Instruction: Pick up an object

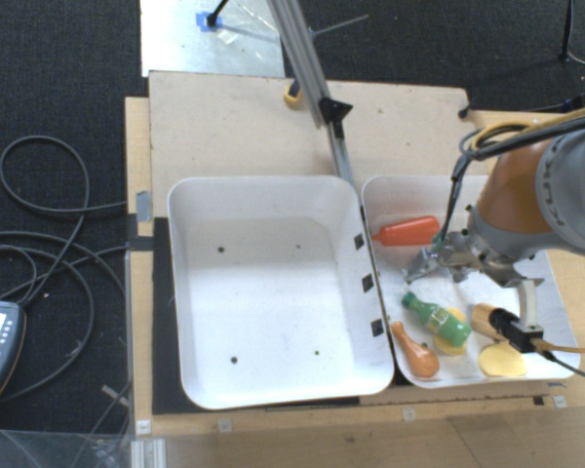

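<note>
Several small objects lie in the right bin [385, 195]. A red-orange oblong piece [407, 231] rests near its back left. A green bottle [437, 320] lies near the front, with an orange club-shaped piece [414, 349] to its left. A yellow disc [502, 361] and a brown piece [486, 316] sit at the front right. My gripper [427, 264] hangs over the middle of this bin, just below the red-orange piece and above the green bottle. I see nothing held in it. The grey arm and its orange band [512, 203] cover the bin's right part.
The left bin [263, 291] stands beside the right one, sharing a divider wall [368, 281]. A slanted metal pole [307, 57] crosses the bench from the back. Cables run along the arm at the right, and a black part [519, 331] hangs over the front right.
</note>
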